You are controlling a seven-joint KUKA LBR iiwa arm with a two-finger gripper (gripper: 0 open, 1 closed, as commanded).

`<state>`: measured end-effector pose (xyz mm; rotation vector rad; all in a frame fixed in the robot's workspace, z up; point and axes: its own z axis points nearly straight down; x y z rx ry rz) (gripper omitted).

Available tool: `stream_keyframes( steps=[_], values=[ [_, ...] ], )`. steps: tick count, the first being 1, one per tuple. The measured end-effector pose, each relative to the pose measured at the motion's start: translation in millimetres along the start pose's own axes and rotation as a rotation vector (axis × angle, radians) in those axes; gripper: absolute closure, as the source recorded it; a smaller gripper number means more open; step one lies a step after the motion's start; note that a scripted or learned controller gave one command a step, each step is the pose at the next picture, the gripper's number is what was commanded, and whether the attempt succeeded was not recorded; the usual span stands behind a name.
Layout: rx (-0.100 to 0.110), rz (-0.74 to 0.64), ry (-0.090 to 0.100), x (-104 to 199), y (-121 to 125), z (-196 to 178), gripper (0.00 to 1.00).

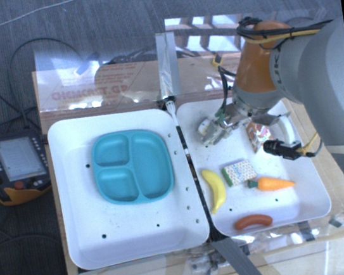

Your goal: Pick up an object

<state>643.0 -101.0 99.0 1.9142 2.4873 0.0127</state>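
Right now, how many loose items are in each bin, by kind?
Left bin:
Blue divided plate: 1

Right bin:
Banana: 1
Carrot: 1
Sausage: 1
Green patterned block: 1
Red-and-white packet: 1

Total: 6

The gripper hangs over the right bin's far end; whether it holds anything is unclear.

The arm (314, 61) is a thick, smooth cylinder of pale grey, filling the right side. Toward the wrist sits a rounded orange band (257, 66), glossy with a highlight on top. Thin black cables run over the orange band and along the grey shell. Below it a grey flange carries the pincer (212, 131), a small metallic assembly with greenish parts.
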Motion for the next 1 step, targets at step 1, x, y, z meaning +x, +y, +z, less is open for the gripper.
stream_keyframes(
  steps=[1],
  values=[
    [0.01, 0.294, -0.007, 47.5, 39.4, -109.7, 1.0]
  ],
)
